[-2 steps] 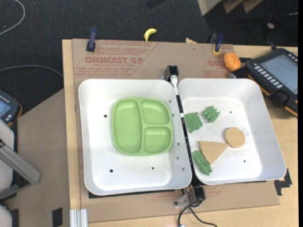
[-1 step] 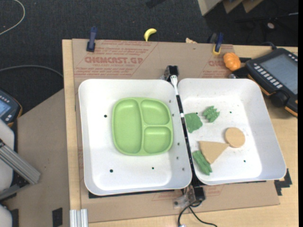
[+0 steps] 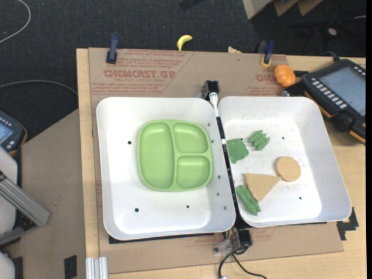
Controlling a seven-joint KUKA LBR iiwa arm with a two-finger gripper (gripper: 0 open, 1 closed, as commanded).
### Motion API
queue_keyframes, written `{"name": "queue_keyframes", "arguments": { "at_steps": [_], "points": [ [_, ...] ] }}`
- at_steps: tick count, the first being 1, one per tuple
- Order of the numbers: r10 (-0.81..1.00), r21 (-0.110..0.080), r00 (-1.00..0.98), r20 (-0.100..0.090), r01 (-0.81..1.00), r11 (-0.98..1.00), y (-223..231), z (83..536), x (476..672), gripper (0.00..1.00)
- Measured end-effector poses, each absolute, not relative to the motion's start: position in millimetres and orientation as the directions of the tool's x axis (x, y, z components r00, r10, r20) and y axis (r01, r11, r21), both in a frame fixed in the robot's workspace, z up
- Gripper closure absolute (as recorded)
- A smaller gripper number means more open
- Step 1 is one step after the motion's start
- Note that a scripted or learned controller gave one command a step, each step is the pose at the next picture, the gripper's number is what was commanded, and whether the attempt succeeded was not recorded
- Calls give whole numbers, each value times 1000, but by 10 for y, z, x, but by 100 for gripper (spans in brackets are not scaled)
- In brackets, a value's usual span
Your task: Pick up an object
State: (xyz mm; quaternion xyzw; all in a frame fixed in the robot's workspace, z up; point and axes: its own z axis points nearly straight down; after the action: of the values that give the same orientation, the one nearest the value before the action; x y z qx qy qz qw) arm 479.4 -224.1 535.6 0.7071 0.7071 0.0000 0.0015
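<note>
In the right bin (image 3: 305, 129), on the side the arm reaches in from, a tan wedge (image 3: 261, 186) lies against a round disc (image 3: 288, 168) and a green piece (image 3: 248, 200). Its long edge runs across the bin, with the tip towards the near rim. I cannot tell how it lies from the pincer, or whether the pincer is spread or pressed together.

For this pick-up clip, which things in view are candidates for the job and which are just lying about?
Job items, in the right bin:
- round tan disc
- tan wedge
- three green pieces

Lying about:
- green divided plate in the left bin
- yellow banana
- orange item
- handheld controller
</note>
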Motion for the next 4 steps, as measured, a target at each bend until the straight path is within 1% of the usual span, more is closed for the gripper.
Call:
{"name": "queue_keyframes", "arguments": {
  "at_steps": [4],
  "points": [
    [1000, 2, 0, -2, 1000, 0, -2242, 5357, 4793, 0]
  ]
}}
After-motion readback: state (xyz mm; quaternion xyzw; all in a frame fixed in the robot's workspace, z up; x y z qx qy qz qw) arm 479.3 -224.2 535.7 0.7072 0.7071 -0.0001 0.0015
